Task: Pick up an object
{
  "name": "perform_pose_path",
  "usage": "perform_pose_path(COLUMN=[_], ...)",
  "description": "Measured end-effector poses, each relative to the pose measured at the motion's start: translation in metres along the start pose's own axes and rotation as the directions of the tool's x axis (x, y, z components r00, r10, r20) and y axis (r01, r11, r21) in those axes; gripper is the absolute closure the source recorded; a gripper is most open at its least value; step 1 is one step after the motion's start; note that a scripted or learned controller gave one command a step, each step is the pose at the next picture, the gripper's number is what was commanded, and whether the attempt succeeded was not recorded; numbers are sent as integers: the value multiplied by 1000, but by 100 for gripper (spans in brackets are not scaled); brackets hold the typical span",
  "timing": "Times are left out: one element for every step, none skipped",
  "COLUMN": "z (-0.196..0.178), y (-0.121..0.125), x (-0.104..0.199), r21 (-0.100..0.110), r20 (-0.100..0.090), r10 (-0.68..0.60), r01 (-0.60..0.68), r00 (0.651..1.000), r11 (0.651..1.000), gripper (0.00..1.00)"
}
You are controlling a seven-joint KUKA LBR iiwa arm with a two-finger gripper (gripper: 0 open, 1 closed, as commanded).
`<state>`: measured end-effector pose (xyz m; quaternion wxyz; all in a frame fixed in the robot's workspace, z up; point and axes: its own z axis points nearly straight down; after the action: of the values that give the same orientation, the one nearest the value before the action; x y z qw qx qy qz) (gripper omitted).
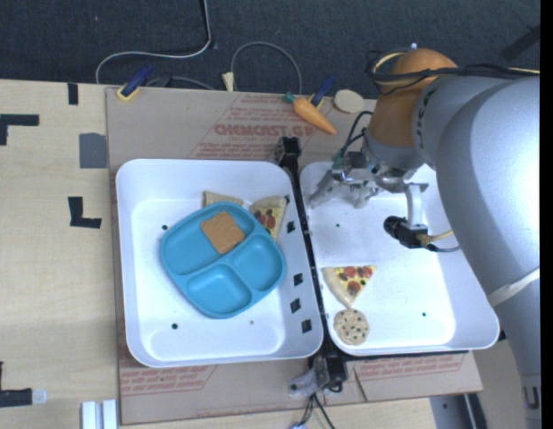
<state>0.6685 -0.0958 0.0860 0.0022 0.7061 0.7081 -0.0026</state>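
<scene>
My gripper (340, 184) hangs over the far left corner of the right bin (437, 329), and nothing shows in its grip. Nearer the front of that bin lie a pizza slice (349, 280) and a chocolate-chip cookie (351, 327), both well clear of the gripper. The left bin (142, 329) holds a blue divided plate (224, 264) with a brown cracker (223, 231) in its far compartment. A second pizza slice (271, 213) and a tan piece (213, 200) lie partly hidden behind the plate.
A toy carrot (313, 114) and a beige disc (348, 101) rest on the cardboard beyond the bins. The black divider (298, 239) runs between the two bins. The grey arm (490, 168) covers the right bin's far right side. Cables (205, 34) trail at the back.
</scene>
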Motion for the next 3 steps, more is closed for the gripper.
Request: perform_pose_path(z=[-105,-98,6], y=[-13,-64,-13], x=[46,48,-7], r21=[-6,4,-5], r20=[-8,-6,-2], r10=[-2,4,4], r01=[2,-4,-4], r00=[1000,1000,1000], r11=[1000,1000,1000], gripper=[0,0,0])
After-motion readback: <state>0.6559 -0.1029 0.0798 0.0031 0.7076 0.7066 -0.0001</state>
